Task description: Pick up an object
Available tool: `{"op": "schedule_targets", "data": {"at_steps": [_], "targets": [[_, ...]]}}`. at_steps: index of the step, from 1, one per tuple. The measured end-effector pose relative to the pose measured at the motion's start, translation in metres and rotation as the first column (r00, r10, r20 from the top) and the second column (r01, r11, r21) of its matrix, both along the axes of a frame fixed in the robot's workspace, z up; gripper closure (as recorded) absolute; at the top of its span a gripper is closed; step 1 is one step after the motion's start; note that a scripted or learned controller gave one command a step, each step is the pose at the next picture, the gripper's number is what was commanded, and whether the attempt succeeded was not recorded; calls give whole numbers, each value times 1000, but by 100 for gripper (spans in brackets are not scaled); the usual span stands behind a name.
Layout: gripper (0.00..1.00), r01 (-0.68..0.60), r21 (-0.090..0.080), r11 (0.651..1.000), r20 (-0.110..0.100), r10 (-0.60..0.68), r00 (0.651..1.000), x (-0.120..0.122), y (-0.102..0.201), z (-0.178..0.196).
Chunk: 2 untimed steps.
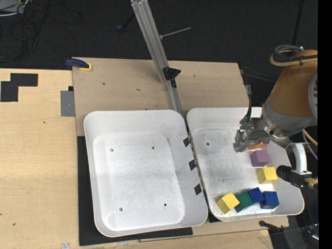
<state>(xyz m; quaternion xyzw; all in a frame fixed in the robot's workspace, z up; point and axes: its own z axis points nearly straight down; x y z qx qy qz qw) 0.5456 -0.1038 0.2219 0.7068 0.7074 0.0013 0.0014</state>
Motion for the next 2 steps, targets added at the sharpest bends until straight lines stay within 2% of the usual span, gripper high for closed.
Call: {"op": "schedule_targets", "data": {"at_steps": [1, 2], "targets": [[100, -1, 1, 1000, -4, 1, 1000, 0, -1, 12], [100, -5, 2, 1000, -5, 5, 1000, 7, 57, 19]]}}
